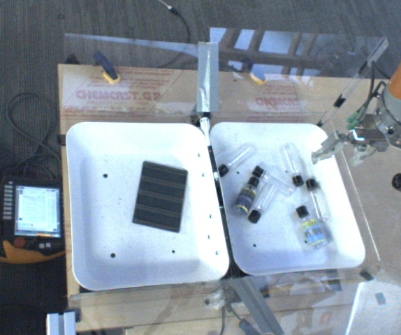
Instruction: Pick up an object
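Camera view | end effector (334, 147) above right bin's (354, 253) upper-right rim | tilted | grip state unclear

The arm (396, 107) enters at the right edge, its orange band at the top corner. Its pincer (340, 145) sits low at upper right, pointing left. The fingers' state is unclear.

Arm (399, 110) cut off by right edge; pincer (340, 145) finger spacing too small to tell.
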### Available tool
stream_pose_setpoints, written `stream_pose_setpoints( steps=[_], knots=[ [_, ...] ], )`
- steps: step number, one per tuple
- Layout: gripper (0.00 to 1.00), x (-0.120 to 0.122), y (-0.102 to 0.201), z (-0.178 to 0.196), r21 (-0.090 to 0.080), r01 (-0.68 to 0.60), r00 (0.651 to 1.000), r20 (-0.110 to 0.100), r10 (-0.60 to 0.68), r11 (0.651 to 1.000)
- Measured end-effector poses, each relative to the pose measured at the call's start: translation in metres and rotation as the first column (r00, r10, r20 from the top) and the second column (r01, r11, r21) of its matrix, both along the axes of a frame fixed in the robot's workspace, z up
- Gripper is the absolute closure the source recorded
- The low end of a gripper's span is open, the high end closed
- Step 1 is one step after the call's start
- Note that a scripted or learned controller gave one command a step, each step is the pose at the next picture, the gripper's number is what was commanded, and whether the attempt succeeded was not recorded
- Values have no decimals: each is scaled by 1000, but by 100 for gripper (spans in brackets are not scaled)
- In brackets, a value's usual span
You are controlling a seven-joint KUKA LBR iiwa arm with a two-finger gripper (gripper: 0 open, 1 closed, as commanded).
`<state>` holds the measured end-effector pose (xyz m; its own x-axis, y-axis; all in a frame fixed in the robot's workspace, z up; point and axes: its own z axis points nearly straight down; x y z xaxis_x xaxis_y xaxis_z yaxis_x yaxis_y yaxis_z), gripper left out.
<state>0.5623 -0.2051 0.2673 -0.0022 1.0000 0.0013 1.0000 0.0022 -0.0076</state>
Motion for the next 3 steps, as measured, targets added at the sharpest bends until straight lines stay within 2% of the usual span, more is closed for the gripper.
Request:
stream_pose_setpoints(
  steps=[1,2,3],
  knots=[
    [0,16,27,-159,1,-45,999,1,45,999],
    [0,71,61,-179,-7,-73,997,16,73,997],
    [100,72,61,-172,-8,-74,997,14,74,997]
  ],
)
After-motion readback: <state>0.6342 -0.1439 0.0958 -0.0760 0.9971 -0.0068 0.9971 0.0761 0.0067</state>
